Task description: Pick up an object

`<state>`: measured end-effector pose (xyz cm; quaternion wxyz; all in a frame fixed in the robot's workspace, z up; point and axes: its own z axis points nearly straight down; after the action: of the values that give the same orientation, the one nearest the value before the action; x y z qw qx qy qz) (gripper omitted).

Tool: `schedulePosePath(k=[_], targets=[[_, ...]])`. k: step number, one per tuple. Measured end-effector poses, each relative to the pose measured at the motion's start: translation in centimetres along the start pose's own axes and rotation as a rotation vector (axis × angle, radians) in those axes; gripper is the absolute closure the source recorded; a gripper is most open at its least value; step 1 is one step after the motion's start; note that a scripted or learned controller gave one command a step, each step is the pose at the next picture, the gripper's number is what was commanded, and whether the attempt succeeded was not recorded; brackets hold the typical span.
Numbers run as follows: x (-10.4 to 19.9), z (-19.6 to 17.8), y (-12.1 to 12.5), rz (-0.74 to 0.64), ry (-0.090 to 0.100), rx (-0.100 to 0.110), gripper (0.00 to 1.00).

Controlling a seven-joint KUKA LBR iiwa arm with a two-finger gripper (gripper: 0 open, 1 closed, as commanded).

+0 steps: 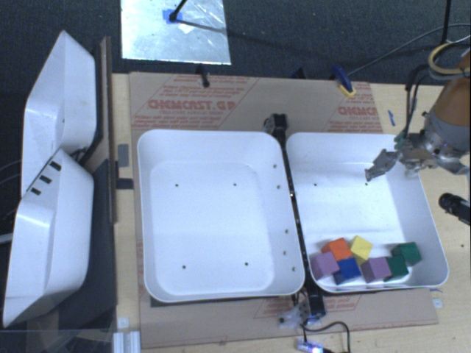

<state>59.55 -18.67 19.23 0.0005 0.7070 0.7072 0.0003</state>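
Two white bins fill mid-frame, the left bin (pixel 213 212) bare, the right bin (pixel 419 204) holding coloured blocks (pixel 364 259) clustered at its lower edge, while the gripper (pixel 379 166) hovers upper right, fingers apart, gripping nothing.

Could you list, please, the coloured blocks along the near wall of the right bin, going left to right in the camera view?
Light purple block → orange block → yellow block → second purple block → dark green block. The blue block and the other green one overlap their neighbours, so I leave them out.
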Motion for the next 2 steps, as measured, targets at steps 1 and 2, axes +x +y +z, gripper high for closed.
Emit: schedulePosePath(k=[1, 2], targets=[[0.0, 6.2, 0.0, 0.000, 0.001, 0.004, 0.00], [0.0, 10.8, -0.1, 0.000, 0.001, 0.004, 0.00]])
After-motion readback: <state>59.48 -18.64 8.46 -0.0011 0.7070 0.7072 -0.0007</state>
